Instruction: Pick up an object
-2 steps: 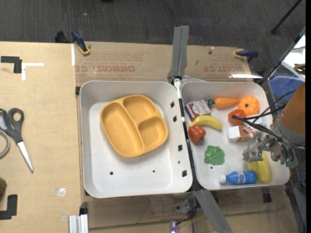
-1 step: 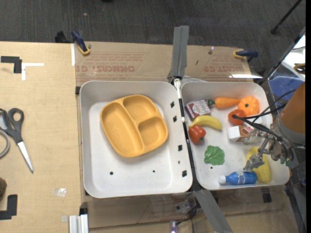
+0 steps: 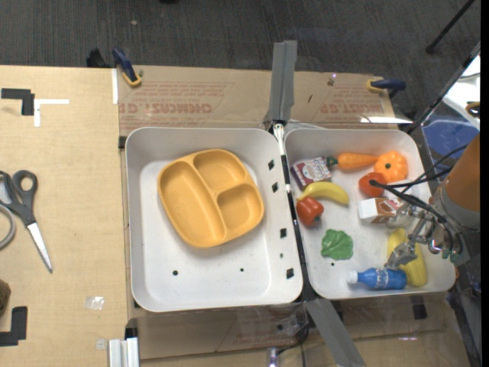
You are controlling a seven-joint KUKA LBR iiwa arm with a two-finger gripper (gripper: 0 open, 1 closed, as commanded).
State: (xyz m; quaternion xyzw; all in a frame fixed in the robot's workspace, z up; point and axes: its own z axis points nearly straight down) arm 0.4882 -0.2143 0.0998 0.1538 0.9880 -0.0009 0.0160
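- The gripper hangs low over the near right part of the right bin, reaching in from the right.
- Its thin fingers point down and left, and I cannot tell if they are spread or pressed together, or if anything is between them.
- Just under the gripper lie a yellow corn cob and another yellow toy.
- A blue bottle lies on its side near the front wall, touching the corn cob.
- A small white box sits just left of the gripper.
- A green leafy toy lies in the middle of that bin.
- Farther back are a banana, a red pepper, a red tomato, an orange pumpkin, a carrot and a red and white packet.
- The left bin holds an orange divided plate with three parts.
- Scissors lie on the bench, far to the left.
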